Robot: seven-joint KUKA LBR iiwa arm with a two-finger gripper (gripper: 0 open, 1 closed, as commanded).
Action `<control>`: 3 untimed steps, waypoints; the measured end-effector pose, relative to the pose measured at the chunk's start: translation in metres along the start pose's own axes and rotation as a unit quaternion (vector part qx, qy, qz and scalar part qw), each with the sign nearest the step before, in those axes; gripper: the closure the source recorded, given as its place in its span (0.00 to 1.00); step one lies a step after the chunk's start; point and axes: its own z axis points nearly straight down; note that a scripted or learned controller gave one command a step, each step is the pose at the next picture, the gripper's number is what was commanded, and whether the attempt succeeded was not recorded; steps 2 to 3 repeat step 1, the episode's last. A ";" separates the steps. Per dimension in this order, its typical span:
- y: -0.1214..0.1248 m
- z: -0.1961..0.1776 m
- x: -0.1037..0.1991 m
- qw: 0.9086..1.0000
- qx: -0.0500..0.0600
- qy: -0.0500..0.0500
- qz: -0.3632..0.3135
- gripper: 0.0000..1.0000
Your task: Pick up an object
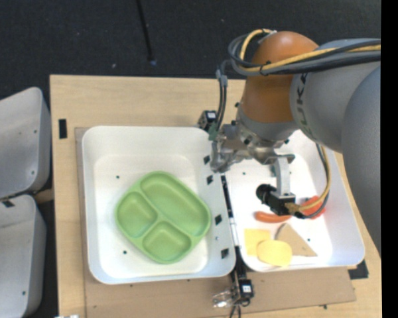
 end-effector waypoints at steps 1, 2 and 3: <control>-0.032 -0.002 0.045 1.000 0.001 0.000 0.000 1.00; -0.032 -0.002 0.045 1.000 0.001 0.000 0.000 1.00; -0.032 -0.002 0.045 1.000 0.001 0.000 0.000 1.00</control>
